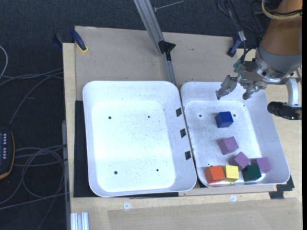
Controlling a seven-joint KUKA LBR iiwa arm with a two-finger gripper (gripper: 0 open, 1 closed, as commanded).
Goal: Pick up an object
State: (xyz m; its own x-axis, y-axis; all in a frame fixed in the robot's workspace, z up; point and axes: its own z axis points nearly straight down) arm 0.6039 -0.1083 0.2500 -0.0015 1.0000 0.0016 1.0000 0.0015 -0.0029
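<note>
My gripper (238,89) hangs over the far edge of the right bin (277,143), its two fingers spread open with nothing between them. A blue cube (224,119) lies in the bin just in front of and below the gripper. Further forward sits a purple cube (229,144). Along the bin's near edge lie an orange cube (215,174), a yellow cube (232,172), a dark green cube (251,173) and two more purple cubes (241,159) (263,164).
The left bin (129,138) stands beside the right one, with black clips (183,133) along the shared rim. A slanted metal pole (152,20) rises behind the bins. Blue clamps (79,41) hold the bench's far corners. Cables lie on the floor at left.
</note>
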